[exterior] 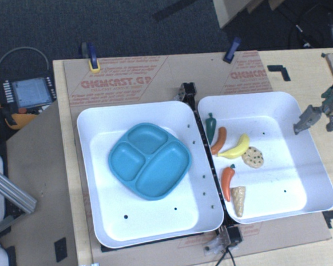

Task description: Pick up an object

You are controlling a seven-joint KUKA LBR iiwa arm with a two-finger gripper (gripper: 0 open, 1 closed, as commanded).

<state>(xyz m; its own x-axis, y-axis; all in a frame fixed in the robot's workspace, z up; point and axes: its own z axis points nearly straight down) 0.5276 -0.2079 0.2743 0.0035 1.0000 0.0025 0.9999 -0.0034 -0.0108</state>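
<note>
Blue plate (149, 159) fills left bin (91, 129); banana (236, 148) touches cookie (253, 158).

A plate (150, 159) lies in the left bin (95, 181); right of it, the right bin (292, 200) holds a banana (236, 148) and a cookie (253, 158)

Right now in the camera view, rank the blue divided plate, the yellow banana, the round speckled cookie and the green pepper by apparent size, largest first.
1. Blue divided plate
2. Yellow banana
3. Round speckled cookie and green pepper: these look too similar in size to rank.
</note>
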